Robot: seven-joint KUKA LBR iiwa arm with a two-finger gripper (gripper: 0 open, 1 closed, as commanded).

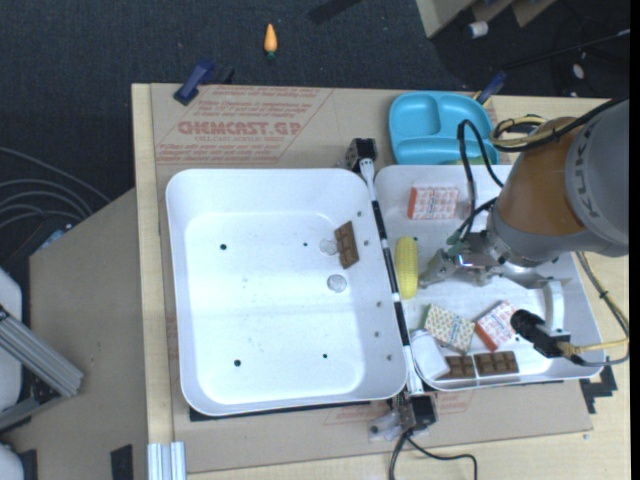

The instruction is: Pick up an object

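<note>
Where the tool [447,264] hovers, the yellow corn cob [407,266] lies just beside.

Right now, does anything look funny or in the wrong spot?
Yes. A small orange thing and a blue thing lie off the bench on the dark floor, away from both bins. A blue divided tray sits tucked behind the right bin rather than in it. Nothing looks spilled or broken.
</note>
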